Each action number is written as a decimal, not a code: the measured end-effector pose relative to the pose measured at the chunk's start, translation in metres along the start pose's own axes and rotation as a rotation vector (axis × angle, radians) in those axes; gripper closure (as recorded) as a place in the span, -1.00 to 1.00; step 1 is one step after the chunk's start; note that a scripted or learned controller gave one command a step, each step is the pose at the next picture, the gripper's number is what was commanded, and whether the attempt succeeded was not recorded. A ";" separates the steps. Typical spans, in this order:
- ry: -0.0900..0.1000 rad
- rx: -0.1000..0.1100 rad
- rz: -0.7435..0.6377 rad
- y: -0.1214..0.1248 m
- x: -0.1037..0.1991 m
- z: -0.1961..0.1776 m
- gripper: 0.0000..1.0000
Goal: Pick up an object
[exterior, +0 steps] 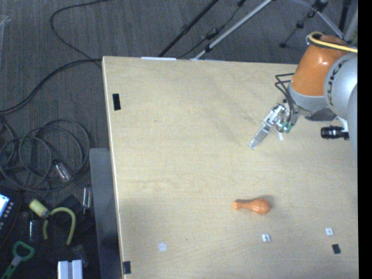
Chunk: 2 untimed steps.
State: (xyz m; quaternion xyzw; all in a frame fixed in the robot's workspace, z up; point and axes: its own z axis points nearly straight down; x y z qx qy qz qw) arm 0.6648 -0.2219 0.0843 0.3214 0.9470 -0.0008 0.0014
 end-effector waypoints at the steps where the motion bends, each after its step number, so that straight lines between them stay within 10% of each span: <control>1: 0.000 0.001 -0.099 0.009 0.012 0.000 -1.00; 2: 0.000 0.000 0.299 -0.015 0.016 -0.130 -1.00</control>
